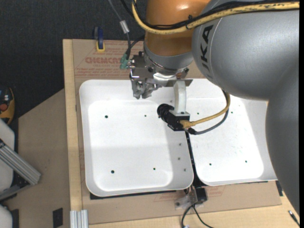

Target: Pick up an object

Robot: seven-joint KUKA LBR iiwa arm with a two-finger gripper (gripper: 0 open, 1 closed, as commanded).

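My gripper [143, 92] hangs over the far edge of the left white bin [95, 141], near its back wall. Above it sit the grey wrist and the orange band [175, 13]. The arm's large grey body covers the upper right of the view and hides part of the right bin [237, 160]. The left bin's floor in view is white with a few small dark dots. What lies directly under the gripper is hidden by it.
A black connector [168, 115] with a yellow cable [213, 118] hangs from the arm over the divide between the bins. Both bins rest on a brown board [76, 80]. A blue clamp [99, 38] stands at the board's back left corner.
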